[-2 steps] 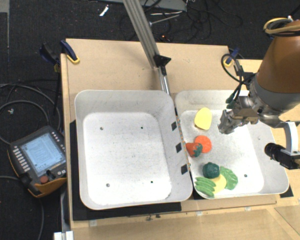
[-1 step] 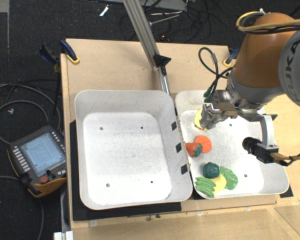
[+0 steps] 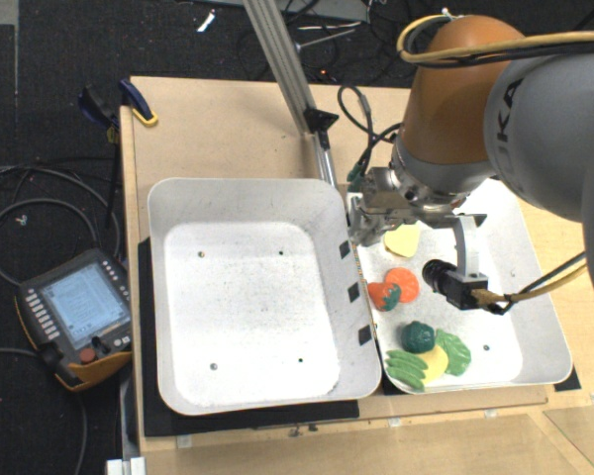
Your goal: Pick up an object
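Bins are two on the bench, lying side by side and touching along their inner walls. In the left bin point(image 3: 178, 216) I am seeing no objects, only the bare white floor, so it is giving wide room. In the right bin point(image 3: 535, 349) I am counting five things: one pale yellow piece point(image 3: 403, 240), one orange toy with a red part point(image 3: 394, 288), one dark green round toy point(image 3: 419, 336), one light green leafy toy point(image 3: 453, 353) and one green and yellow toy point(image 3: 416, 366). The last three are crowding together near the front rim, touching each other. The orange toy is lying close to the wall between the bins, so room on that side is narrow. The gripper point(image 3: 368, 228) is hanging under the wrist over the back left part of the right bin, just beside the pale yellow piece; whether it is spread or closed, I cannot tell. One black camera block point(image 3: 453, 283) is sticking out beside it
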Controlling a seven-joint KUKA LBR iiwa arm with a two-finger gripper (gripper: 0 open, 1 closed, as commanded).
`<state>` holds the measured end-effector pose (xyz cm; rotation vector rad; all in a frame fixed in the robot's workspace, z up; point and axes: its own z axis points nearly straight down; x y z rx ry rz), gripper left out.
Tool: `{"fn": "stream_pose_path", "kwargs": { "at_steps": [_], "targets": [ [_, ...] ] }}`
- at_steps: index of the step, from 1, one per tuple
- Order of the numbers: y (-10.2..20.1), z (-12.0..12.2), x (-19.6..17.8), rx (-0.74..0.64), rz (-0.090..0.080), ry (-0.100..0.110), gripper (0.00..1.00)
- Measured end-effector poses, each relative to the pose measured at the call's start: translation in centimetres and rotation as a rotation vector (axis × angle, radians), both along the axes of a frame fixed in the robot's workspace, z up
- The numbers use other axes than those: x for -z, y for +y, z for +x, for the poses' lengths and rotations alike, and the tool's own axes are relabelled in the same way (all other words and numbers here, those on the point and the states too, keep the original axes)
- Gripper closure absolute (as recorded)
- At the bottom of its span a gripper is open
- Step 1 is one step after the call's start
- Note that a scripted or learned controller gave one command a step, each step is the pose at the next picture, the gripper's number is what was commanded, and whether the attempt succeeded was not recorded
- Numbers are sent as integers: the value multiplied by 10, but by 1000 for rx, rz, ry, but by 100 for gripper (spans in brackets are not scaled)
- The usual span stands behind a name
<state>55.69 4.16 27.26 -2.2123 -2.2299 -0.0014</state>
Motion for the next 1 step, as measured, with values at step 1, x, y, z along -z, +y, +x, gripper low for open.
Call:
{"fn": "stream_pose_path", "kwargs": {
  "at_steps": [1],
  "targets": [
    [50, 13, 22, 0, 0, 2, 100]
  ]
}}
